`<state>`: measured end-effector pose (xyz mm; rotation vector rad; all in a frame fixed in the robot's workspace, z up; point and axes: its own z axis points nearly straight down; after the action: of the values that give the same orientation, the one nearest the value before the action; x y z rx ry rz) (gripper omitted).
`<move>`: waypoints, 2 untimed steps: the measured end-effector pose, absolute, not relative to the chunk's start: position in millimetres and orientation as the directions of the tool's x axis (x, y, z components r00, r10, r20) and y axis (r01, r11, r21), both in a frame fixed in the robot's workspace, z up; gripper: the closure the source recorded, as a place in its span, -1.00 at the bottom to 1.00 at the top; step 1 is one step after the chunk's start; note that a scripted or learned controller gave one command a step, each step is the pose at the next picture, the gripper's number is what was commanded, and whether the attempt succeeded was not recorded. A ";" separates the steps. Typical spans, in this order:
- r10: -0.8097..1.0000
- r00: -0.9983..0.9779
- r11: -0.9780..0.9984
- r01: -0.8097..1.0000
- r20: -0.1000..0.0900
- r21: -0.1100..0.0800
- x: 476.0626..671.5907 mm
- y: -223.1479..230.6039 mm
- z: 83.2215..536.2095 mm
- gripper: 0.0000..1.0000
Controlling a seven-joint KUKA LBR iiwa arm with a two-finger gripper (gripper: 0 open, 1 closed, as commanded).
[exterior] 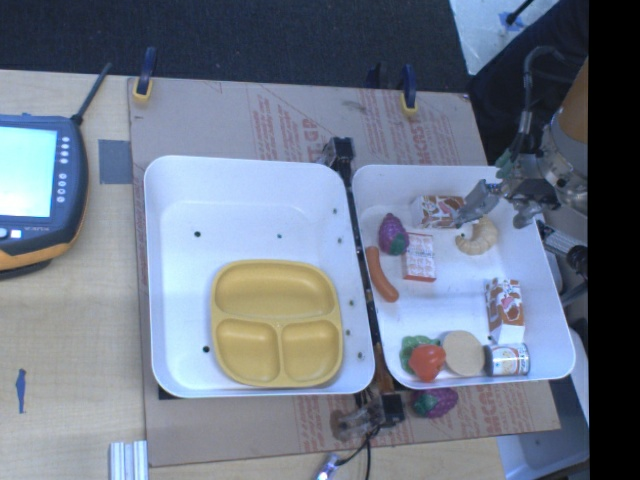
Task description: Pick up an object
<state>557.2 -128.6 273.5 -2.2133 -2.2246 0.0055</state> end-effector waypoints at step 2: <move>1.000 -0.006 0.006 1.000 -0.002 -0.002 641.7 -49.6 191.9 -1.00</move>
<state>641.7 -49.6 191.9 -2.2145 -2.2284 0.0052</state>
